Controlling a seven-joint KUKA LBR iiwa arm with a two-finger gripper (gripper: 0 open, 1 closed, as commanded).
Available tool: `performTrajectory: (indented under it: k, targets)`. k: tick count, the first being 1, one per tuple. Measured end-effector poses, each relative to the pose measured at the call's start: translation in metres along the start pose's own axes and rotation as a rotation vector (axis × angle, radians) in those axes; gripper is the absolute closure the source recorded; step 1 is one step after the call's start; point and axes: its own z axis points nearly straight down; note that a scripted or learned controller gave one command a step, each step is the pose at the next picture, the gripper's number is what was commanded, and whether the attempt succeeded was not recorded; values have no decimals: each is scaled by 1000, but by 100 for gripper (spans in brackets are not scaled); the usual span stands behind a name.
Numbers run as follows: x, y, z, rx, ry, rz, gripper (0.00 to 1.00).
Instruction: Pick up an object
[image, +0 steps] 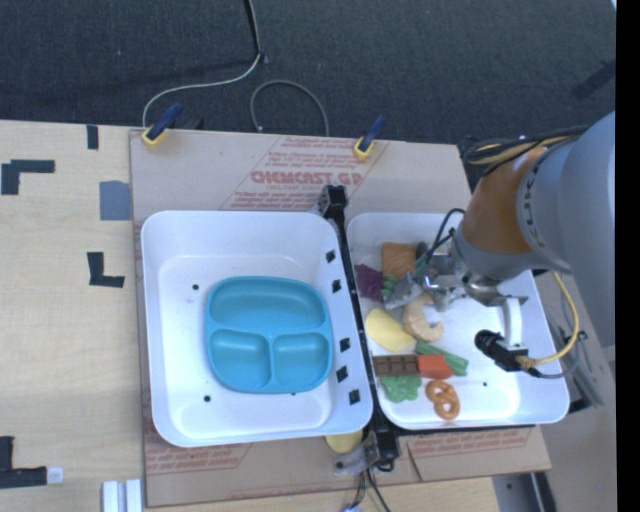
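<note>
The right bin (540, 400) holds several toy foods: a yellow lemon (386, 330), a brown bread piece (397, 258), purple grapes (368, 281), a cream curved piece (424, 322), a brown chocolate bar (396, 365), an orange carrot with green top (441, 364), a green leaf (400, 390) and a pretzel (444, 399). My gripper (414, 287) reaches down into the middle of this bin, just below the bread and right above the cream piece. The wrist hides what lies directly under it.
The left bin (165, 300) carries a blue divided plate (268, 333). A black divider (345, 300) runs between the two bins. A black cable with a yellow wire (510, 355) hangs from the arm over the right bin's right side.
</note>
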Motion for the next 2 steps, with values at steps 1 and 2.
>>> performTrajectory:
  k: [1, 2]
  targets:
    - [14, -67, -2, -8, -3, 7, 0]
    - [10, 40, 0, -5, 0, 0, 0]
